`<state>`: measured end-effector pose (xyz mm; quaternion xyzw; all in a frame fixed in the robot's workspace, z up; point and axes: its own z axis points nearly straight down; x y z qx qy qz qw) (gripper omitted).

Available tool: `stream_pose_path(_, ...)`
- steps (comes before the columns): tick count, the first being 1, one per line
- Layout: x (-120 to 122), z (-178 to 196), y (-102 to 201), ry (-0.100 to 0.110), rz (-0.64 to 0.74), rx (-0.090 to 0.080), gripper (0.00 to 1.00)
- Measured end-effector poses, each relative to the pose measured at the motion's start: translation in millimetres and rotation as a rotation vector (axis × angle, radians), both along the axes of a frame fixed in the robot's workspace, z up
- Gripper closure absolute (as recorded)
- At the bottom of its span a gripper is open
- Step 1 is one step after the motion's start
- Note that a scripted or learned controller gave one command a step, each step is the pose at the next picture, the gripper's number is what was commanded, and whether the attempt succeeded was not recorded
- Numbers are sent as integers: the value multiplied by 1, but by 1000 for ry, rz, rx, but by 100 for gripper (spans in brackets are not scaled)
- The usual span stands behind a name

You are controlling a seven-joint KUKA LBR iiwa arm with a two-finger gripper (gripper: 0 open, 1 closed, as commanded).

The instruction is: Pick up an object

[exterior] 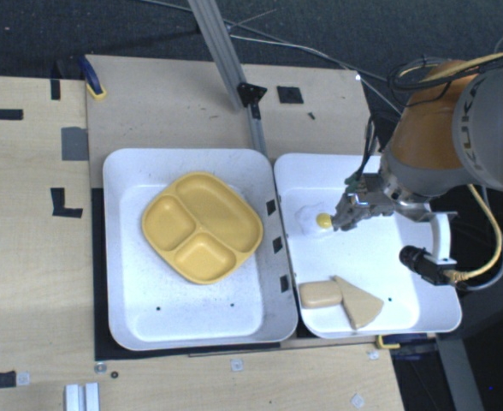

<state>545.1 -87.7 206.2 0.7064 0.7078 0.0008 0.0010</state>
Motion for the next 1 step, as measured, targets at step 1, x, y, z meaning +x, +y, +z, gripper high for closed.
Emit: stream_pose_path(1,1,53,0,-1,-1,-1,100)
